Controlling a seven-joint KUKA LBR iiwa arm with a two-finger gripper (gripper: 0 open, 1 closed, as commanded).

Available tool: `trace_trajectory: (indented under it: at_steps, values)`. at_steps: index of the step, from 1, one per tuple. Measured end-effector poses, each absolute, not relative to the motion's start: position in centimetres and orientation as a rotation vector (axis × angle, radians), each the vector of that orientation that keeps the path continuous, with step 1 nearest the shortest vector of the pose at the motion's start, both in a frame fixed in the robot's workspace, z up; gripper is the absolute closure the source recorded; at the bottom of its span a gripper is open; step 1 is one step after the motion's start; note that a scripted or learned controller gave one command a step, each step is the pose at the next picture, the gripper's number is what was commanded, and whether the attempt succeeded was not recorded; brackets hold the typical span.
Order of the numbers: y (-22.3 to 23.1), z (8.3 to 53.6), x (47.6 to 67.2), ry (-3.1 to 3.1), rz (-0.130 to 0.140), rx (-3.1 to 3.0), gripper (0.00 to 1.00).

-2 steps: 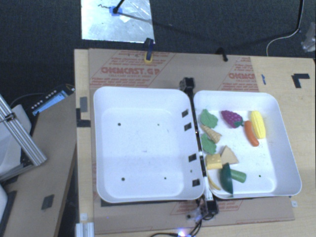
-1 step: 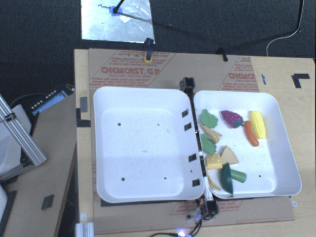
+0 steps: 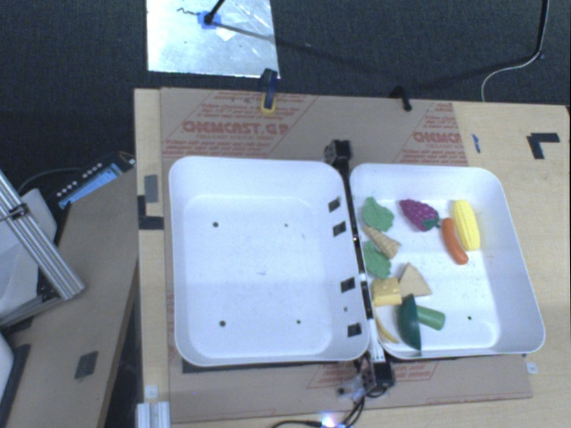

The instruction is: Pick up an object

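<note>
Brown bench board (image 3: pixel 268 123) under two shallow white bins, toy food gathered in the right one.

Left bin (image 3: pixel 259 266) lies bare white; the right bin (image 3: pixel 500 266) holds the pieces along its left and upper parts. Purple grapes (image 3: pixel 417 212) sit beside yellow corn (image 3: pixel 466 224), with an orange carrot (image 3: pixel 454 241) touching the corn's left side. Green leafy pieces (image 3: pixel 377 215) lie near the divider, pale cheese wedges (image 3: pixel 406 283) below them, and a dark green cucumber (image 3: pixel 409 321) close to the near wall.

Smooth white plastic bins (image 3: pixel 259 172) rest on matt cardboard (image 3: pixel 294 119).
</note>
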State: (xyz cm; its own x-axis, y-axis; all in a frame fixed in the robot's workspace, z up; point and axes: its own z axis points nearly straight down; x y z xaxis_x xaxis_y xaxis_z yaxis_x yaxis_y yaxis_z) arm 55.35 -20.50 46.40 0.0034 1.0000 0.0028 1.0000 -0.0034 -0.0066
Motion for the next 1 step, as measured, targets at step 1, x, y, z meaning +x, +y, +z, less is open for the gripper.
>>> trace_trajectory:
  at_steps: [1]
  values:
    - [-20.56,50.45,61.89,-2.235,-0.005,-2.221,1.00]
